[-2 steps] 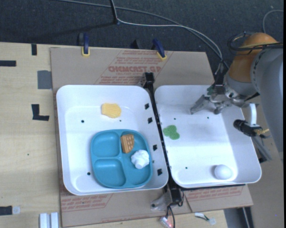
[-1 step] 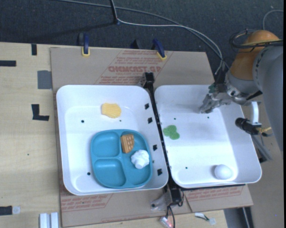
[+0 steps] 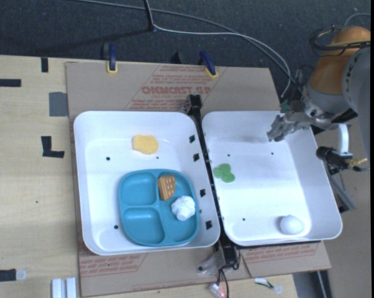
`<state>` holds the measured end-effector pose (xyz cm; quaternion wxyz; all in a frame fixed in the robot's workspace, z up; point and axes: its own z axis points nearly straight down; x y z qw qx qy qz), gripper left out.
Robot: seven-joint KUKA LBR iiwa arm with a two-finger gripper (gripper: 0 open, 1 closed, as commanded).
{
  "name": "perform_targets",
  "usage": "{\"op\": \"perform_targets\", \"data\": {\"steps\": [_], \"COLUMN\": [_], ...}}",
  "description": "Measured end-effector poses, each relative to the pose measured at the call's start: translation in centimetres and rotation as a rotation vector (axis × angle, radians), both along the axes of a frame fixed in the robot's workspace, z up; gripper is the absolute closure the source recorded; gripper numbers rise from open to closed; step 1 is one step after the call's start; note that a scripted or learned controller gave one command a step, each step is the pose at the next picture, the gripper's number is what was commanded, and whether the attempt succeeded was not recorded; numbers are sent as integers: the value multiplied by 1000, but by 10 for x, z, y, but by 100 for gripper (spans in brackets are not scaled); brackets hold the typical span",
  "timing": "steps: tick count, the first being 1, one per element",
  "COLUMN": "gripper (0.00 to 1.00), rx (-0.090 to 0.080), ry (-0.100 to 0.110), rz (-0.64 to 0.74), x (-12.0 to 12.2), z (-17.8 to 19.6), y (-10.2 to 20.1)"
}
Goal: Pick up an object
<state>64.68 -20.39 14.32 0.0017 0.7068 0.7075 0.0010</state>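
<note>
Objects sit spread out — yellow piece in the left bin, waffle and white ball on the blue tray; green piece and white egg in the right bin — gripper over its far right corner.

One fixed camera looks down at a slant on both white bins, from well above.

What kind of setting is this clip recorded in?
Most likely a robotics lab test bench: two white bins clamped onto cardboard, a robot arm reaching in with cables trailing, and toy food on a blue plate as practice items.
</note>
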Motion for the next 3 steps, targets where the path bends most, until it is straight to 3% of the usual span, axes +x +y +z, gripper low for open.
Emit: {"op": "perform_targets", "data": {"steps": [1,2,3], "gripper": [100,100,100], "rx": [0,1,2], "ry": [0,3,3], "rz": [0,0,3], "x": [3,3,2], "z": [45,62,69], "y": [7,8,55]}}
